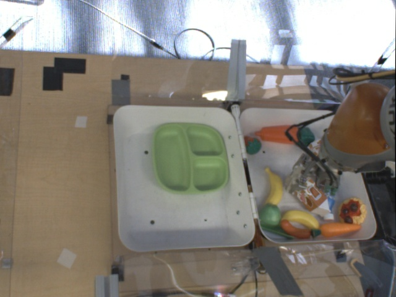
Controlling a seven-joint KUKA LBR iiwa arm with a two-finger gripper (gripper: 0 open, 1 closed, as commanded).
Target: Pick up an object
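The grey arm [365, 125], with its orange band, reaches in over the right bin [371, 231], wrist tilted down toward the bin's centre. The gripper [315, 181] hangs low among the toy foods; whether it is open or closed cannot be told. Directly beneath it lies a crumpled clear packet with red-and-white print [307, 190]. Left of the packet lies a yellow banana [275, 187]; nearer the front rim, a green pepper [270, 215], a second banana [301, 218] and a carrot [339, 229]. Another carrot [275, 134] lies toward the back rim. The left bin [136, 228] holds a green divided plate [189, 158].
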